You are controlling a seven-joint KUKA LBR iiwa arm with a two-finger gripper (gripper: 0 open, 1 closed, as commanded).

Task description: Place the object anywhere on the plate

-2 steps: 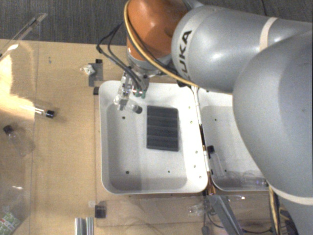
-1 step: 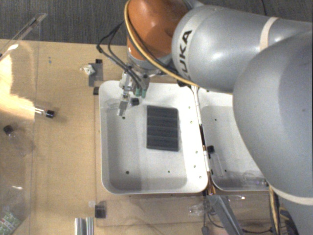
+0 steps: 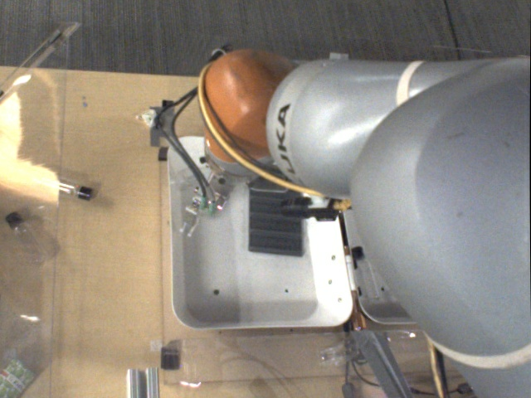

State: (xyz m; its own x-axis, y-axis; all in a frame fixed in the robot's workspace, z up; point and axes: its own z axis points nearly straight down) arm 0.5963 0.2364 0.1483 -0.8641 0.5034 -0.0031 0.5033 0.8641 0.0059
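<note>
Ribbed black block [image 3: 276, 222] in left bin [image 3: 249, 309]

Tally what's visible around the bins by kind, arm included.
White bins: 2, the left bin and a corner of the right bin
Dark ribbed block, lying in the left bin: 1
Robot arm: 1
Total: 4

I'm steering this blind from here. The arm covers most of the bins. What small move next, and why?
Probably raise the arm a little and pull it back toward the right. It hangs low over the left bin, covering its upper part. A dark ribbed block lies in that bin. I can't pick out a plate, so clear the view first.
</note>
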